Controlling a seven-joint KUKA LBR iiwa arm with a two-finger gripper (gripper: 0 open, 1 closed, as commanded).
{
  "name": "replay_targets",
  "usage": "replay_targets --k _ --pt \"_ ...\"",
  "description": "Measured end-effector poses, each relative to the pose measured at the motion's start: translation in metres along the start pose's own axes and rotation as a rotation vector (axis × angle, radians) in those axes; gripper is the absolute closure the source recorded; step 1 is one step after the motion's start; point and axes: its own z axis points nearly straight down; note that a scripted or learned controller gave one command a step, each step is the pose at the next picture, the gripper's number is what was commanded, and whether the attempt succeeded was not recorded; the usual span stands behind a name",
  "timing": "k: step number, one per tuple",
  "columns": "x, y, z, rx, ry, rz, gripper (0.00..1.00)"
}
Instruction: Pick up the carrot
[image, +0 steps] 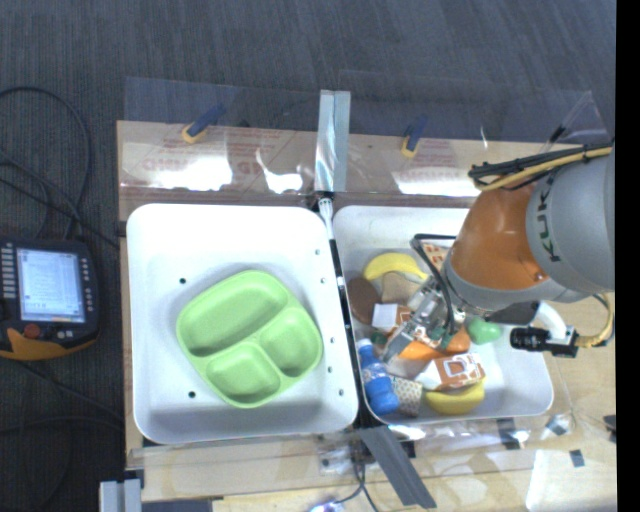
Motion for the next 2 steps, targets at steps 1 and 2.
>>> replay_targets --k 1,2 --pt "-0.002 0.002 -0.011 -0.002 -0.006 -0.002 1.00" --pt "0.076 0.025 -0.092 0.011 0.027 -0.056 1.00"
